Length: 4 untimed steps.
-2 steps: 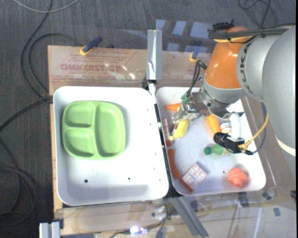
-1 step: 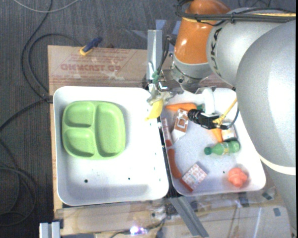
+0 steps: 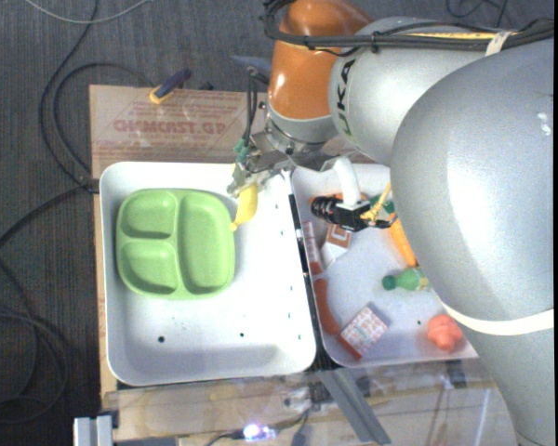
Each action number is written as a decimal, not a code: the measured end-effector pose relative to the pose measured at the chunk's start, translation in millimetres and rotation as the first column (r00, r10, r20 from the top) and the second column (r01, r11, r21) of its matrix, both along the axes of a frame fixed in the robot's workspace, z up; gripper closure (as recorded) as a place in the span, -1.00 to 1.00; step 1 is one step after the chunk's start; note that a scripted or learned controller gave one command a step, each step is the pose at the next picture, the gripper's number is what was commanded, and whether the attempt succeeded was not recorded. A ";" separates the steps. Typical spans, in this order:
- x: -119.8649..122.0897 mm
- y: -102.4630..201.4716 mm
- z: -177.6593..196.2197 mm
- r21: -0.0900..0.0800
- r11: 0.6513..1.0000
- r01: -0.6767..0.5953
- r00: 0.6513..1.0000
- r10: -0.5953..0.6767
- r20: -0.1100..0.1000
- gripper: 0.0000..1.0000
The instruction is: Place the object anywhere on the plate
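While the arm (image 3: 465, 156) reaches in from the right of the frame, you have its hand (image 3: 245, 177) over the upper right part of the left bin (image 3: 205, 342), close to the wall shared with the right bin (image 3: 391, 295). A small yellow object (image 3: 245, 207), long and slightly curved like a toy banana, hangs slanted directly under the hand, its top end up against it. You cannot tell from this angle whether the hand is clamped on it or merely meets it. The object's lower end sits just beside the upper right corner of the green divided plate (image 3: 177, 240), outside the rim; contact there is unclear. The plate lies flat in the left half of the left bin, all three compartments bare. In the right bin you see a red stick-shaped item (image 3: 325, 309), a checkered packet (image 3: 365, 325), a green toy (image 3: 402, 282) and an orange-pink lump (image 3: 444, 333). Both bins rest on a cardboard-covered surface (image 3: 158, 124).
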State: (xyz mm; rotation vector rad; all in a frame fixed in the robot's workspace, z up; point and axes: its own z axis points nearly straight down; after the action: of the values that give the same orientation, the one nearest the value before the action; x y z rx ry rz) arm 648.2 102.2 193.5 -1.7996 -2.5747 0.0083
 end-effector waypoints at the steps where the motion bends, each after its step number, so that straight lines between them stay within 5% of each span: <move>1: -26.4 0.6 -42.1 0.002 0.994 -0.113 0.994 0.113 -0.001 1.00; 2: -26.3 0.6 -41.9 0.002 0.994 -0.114 0.994 0.114 -0.001 -1.00; 3: -26.8 1.0 -34.8 0.003 0.994 -0.114 0.994 0.114 -0.005 1.00; 4: -62.5 5.8 -85.0 0.003 0.999 -0.036 0.999 0.036 -0.002 1.00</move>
State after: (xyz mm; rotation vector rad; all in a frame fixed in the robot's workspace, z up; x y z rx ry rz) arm 585.7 108.0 108.5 -1.7511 -2.6034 0.0060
